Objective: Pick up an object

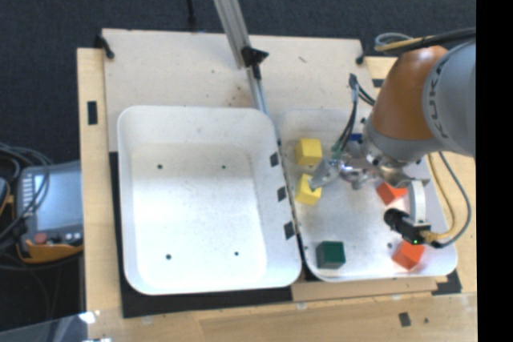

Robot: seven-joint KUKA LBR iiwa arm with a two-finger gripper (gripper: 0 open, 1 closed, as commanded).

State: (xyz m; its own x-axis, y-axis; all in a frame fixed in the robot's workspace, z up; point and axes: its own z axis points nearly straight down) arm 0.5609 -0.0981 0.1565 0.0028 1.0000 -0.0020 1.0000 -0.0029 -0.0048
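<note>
A small yellow block [308, 191] is seen right at the tip of the end effector [318, 179], in the right bin [361, 272]. A slow, straight grab is needed. Whether the tip is apart or together cannot be told; much is hidden under the arm.

The arm's gripper [319, 179] hangs over the right bin [365, 272] just above a small yellow block [308, 192], with a second yellow block [309, 152] behind, a green cube [329, 254] nearer, and orange blocks [407, 254] rightward.
</note>
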